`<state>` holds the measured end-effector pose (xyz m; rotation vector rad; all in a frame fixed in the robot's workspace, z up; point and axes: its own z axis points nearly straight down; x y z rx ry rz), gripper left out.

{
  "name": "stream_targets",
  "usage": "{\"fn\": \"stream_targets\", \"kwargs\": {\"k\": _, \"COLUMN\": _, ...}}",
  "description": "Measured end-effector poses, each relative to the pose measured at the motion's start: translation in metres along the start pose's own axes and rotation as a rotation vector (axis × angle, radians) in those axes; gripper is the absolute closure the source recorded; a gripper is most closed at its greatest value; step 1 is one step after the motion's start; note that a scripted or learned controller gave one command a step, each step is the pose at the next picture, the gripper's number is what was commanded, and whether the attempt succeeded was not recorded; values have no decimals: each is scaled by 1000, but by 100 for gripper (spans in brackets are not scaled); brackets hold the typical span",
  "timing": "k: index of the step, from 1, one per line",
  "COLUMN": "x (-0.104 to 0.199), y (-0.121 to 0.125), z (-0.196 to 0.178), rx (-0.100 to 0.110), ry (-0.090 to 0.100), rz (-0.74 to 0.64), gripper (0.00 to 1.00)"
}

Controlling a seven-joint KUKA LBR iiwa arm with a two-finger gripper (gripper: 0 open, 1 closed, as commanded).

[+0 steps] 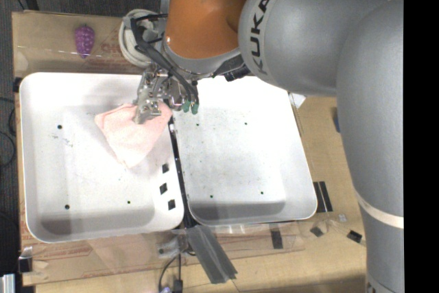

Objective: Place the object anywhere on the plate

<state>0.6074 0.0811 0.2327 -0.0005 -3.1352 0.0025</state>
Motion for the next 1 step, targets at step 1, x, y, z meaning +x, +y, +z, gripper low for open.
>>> {"fn": "stream_targets", "kwargs": {"k": 1, "x": 0, "y": 0, "z": 0, "rx": 0, "ry": -1, "rz": 1, "gripper": 0}}
